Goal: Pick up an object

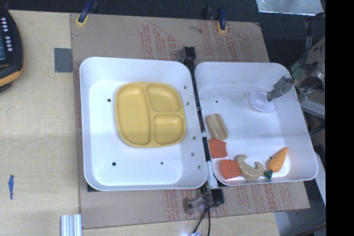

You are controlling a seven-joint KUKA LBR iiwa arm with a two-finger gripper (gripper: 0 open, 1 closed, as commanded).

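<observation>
Across the left bin [94,119] lies a yellow divided tray [149,114]. Right bin [287,119]: bread roll [217,126] long axis near-upright; carrot [277,158] pointing up-right; end effector [272,95] over a clear lid [261,102], grip state unclear.

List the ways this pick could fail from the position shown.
1. The gripper sits at the right bin's far side beside a pale translucent disc; something that flat may be hard to grip.
2. The carrot, curved beige piece and red blocks crowd the near wall, leaving little room for the fingers.
3. The bread roll lies near the divider, so a descent there may hit the rim.
</observation>
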